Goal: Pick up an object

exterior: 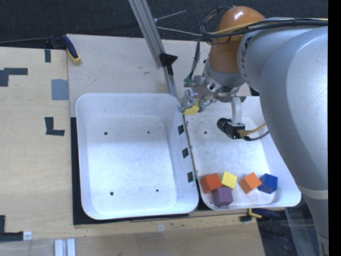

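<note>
The claw hangs raised over the two bins' shared far edge, apparently pinching a small yellow block, so the pick looks largely done.

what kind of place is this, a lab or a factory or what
Most likely a robotics lab test bench. A grey arm reaches over two white bins, small coloured blocks sit in the right one, and tape marks dot the wooden benchtop.

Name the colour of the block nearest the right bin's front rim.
Purple, clearest in the camera view.
</note>
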Available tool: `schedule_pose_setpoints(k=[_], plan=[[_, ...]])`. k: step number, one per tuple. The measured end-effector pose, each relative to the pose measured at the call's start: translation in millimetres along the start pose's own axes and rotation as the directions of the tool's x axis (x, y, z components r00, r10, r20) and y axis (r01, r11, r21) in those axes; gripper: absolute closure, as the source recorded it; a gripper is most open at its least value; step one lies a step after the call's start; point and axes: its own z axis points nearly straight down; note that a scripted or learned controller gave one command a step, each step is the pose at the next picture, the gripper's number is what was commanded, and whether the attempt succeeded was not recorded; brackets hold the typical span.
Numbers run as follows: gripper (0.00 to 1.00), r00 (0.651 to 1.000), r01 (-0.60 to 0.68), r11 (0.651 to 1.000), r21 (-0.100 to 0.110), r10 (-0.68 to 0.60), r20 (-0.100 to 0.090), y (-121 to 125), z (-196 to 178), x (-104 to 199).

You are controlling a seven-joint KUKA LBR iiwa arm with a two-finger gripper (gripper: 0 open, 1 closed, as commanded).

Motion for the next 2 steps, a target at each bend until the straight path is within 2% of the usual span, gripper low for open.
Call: schedule_pose_setpoints(k=[1, 2], plan=[[1.00, 1.000, -0.006, 1.000, 0.001, 0.006, 0.012, 6.0, -2.5, 7.9], [1.00, 1.000, 0.009, 1.000, 0.008, -0.009, -0.006, 22.2, -57.0, 63.0]])
